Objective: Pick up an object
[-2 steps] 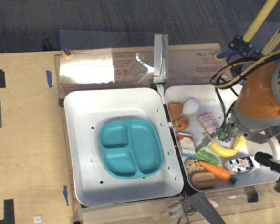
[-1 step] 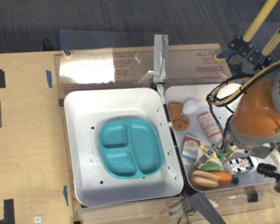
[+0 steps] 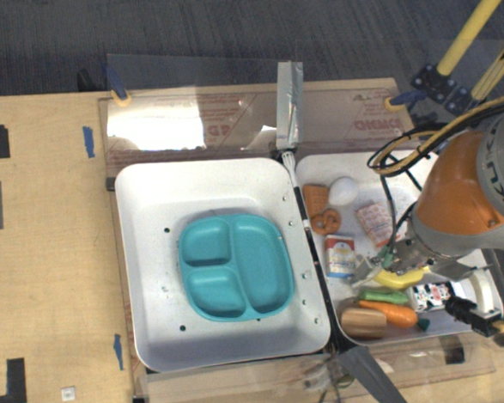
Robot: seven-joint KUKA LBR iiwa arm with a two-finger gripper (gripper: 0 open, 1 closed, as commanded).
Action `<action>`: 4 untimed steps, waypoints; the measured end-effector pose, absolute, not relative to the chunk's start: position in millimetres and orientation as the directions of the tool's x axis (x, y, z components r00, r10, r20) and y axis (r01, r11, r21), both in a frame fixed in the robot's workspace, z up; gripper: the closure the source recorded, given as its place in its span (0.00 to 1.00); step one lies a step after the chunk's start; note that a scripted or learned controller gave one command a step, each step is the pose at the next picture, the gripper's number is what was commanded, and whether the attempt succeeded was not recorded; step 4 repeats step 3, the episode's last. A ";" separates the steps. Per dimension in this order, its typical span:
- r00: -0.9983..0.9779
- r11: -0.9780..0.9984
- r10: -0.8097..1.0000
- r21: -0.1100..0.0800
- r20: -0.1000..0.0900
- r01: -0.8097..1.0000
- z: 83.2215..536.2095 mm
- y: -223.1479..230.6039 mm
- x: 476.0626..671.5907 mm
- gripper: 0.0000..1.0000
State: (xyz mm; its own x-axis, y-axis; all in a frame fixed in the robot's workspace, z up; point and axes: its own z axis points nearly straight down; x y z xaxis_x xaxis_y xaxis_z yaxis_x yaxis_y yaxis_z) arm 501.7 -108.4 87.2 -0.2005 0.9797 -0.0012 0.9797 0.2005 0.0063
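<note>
Camera view: two white bins side by side. Left bin (image 3: 143, 247) holds one teal divided plate (image 3: 237, 264), three compartments, nothing on it. Right bin (image 3: 348, 165) is crowded: one brown pretzel-like piece (image 3: 321, 210), one white ball (image 3: 344, 190), one small printed packet (image 3: 374, 222), one red-and-white carton (image 3: 340, 256), one yellow banana (image 3: 399, 277), one carrot (image 3: 391, 315), one bread roll (image 3: 363, 319), one black-and-white printed item (image 3: 431, 295) at the near right. The arm's orange band (image 3: 458, 195) hangs over the bin's right half; gripper (image 3: 392, 258) is low among the items, just above or touching the banana, with the carton just beside it. Finger state: cannot tell, the wrist body and clutter hide it. Nothing visibly held. Judgement: the likely target is the banana or the carton. Risks: items lie touching, so a closing grip may catch two at once or nudge the banana sideways; the banana's curved skin may slip; a descent off-centre could land on the carton's edge and pin it.
</note>
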 end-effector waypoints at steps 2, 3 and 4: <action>-0.469 0.469 0.883 0.011 -0.007 0.883 90.2 -101.3 483.7 0.00; -0.469 0.469 0.883 0.015 -0.010 0.883 99.0 -100.6 485.0 1.00; -0.469 0.469 0.883 0.015 -0.010 0.883 99.0 -100.6 485.0 1.00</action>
